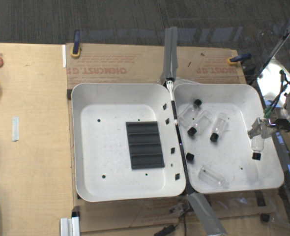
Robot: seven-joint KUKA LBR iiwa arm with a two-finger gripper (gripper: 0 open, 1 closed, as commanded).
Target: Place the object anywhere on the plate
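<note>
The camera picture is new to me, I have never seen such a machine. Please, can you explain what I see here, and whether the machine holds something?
One camera looks down at a slant on a bench with two shallow white bins. The left bin holds a dark ribbed plate, lying flat near its middle. The right bin holds several small clear vials with black caps; one vial lies near the centre, another near the front edge. A loose black cap lies by the divider. The machine is a robot arm that reaches in from the right; its gripper hangs over the right bin's right side. A vial sits just below it, but whether the gripper holds it is too small to tell.
</note>
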